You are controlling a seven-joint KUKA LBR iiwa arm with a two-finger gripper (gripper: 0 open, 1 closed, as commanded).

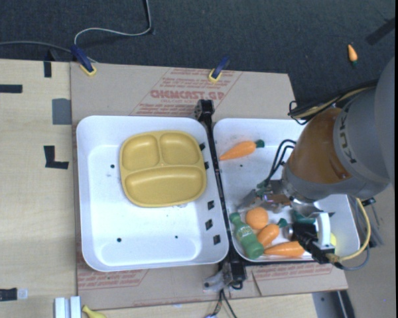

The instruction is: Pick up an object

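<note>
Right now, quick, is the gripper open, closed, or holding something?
Gripper: cannot be told. It is down in the right bin, just above an orange ball and toy carrots.

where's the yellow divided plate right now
The yellow divided plate lies in the left bin, toward its upper part, just left of the divider between bins.
</note>
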